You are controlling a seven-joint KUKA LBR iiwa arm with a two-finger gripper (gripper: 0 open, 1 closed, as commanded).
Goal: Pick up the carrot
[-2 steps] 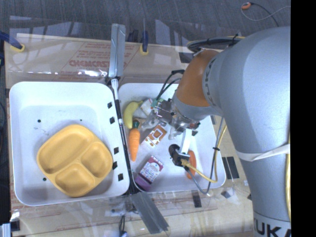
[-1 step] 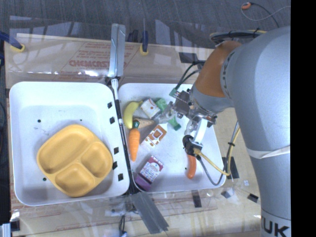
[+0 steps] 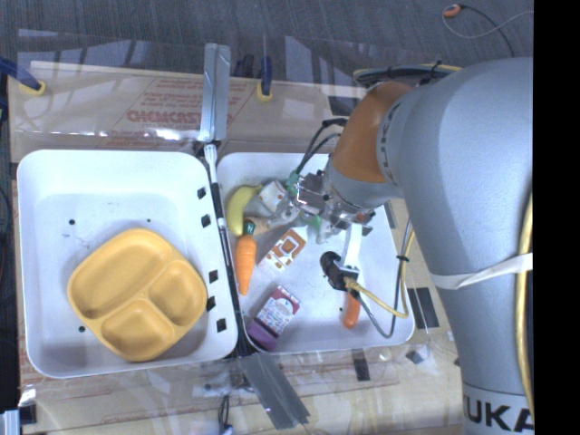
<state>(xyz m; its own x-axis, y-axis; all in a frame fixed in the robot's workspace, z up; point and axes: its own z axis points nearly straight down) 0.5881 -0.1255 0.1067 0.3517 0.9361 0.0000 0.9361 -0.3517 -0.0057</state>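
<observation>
The carrot [image 3: 245, 263] is orange with a green tip at its top end. It lies lengthwise near the left wall of the right bin [image 3: 385, 329], just below a yellow-green banana [image 3: 237, 208]. My gripper [image 3: 294, 199] hangs over the upper middle of that bin, up and to the right of the carrot and close to the banana. It is apart from the carrot. The grey wrist with its orange band [image 3: 362, 148] covers the bin's upper right part.
A small printed box [image 3: 285, 247] lies right of the carrot, and a purple packet [image 3: 272, 315] sits below it. A short orange item [image 3: 351, 314] rests near the bin's lower right. The left bin [image 3: 36, 333] holds a yellow divided plate [image 3: 136, 293].
</observation>
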